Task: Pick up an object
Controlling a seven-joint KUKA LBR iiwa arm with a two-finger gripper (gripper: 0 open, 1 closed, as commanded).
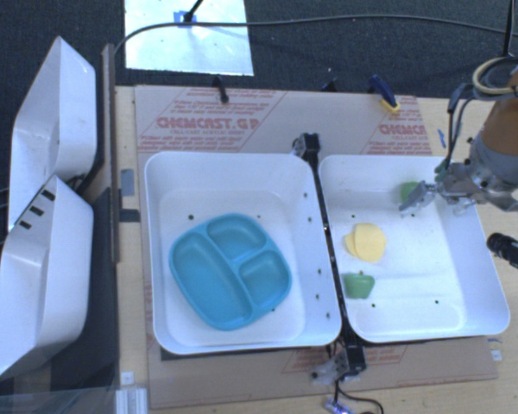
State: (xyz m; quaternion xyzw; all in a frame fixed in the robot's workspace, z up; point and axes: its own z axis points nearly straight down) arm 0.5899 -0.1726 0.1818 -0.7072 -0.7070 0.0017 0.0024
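Pincer (417, 198) sat over the upper part of the right bin (479, 304), at the arm's tip. A green piece (408, 191) lay right at the fingertips; couldn't tell if it was pinched or just beside them, and couldn't tell if the pincer was spread or pressed together. Below and left of the pincer: yellow piece (366, 241), then a second green block (358, 285) lower still. Far left of it, in the left bin (233, 175), a blue divided plate (230, 269). Board (207, 121) above read "CHEMCAST GP" in red.
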